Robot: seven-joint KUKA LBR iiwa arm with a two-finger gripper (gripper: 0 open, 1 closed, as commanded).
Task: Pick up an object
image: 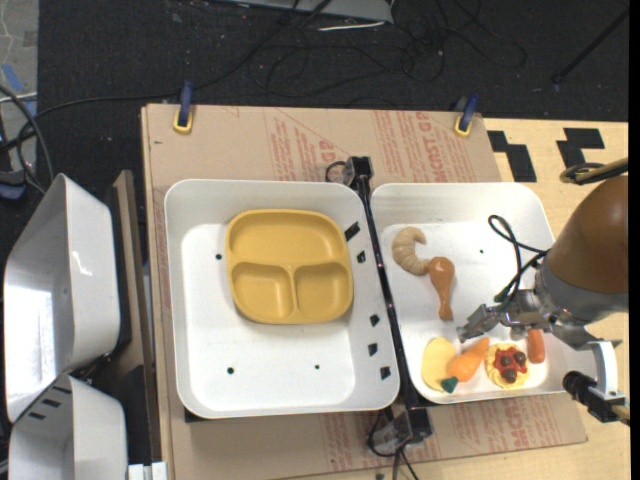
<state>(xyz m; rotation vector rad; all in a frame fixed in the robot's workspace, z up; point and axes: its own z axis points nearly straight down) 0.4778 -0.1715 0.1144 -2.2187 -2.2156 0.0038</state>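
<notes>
In the right bin (520, 203) lie several toy foods. A tan croissant (407, 247) and a brown drumstick (441, 281) sit near the bin's middle. A pale yellow piece (434, 361), an orange carrot (467, 362), a small tart with dark berries (508, 364) and a red sausage (536, 345) crowd the front edge. My gripper (494, 322) hangs low over this front cluster, just above the carrot and the tart, at the end of the grey arm (590, 258).
The left bin (200, 368) holds a yellow divided plate (290, 265). A black divider strip (378, 278) runs between the bins. A black cable (510, 238) loops from the wrist over the right bin. White containers (55, 268) stand off the bench at left.
</notes>
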